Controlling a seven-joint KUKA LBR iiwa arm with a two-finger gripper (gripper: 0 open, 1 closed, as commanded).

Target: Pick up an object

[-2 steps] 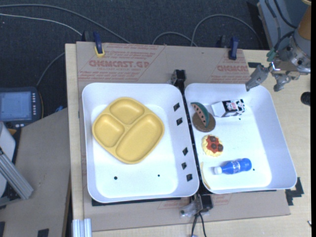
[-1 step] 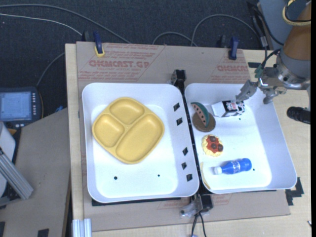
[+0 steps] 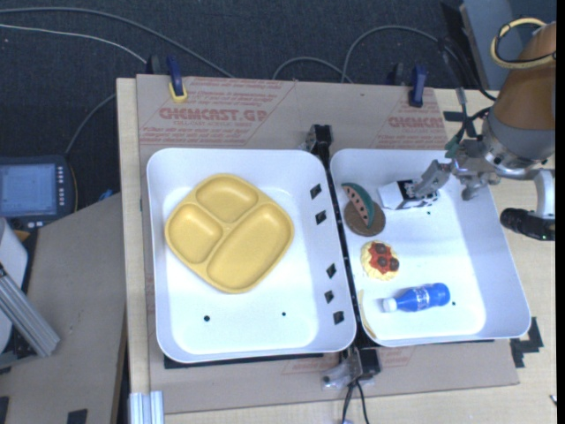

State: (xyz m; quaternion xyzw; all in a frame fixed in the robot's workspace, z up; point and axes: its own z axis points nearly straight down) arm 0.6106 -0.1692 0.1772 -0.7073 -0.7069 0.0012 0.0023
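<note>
Two glossy white bins (image 3: 177,325) | ridged yellow tray (image 3: 229,232) | end effector (image 3: 422,186) grip unclear

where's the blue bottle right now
The blue bottle lies on its side near the front edge of the right bin, just below the pizza toy, well away from the gripper.

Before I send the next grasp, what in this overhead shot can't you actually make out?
- Gripper, camera view: too small and dark against the right white bin to tell its state, or whether it touches the small white-and-black object beside it.
- That object: too small to identify.
- Round yellow item with red topping: detail blurred.
- Grey arm with orange band: cut off by the frame's top right edge.
</note>
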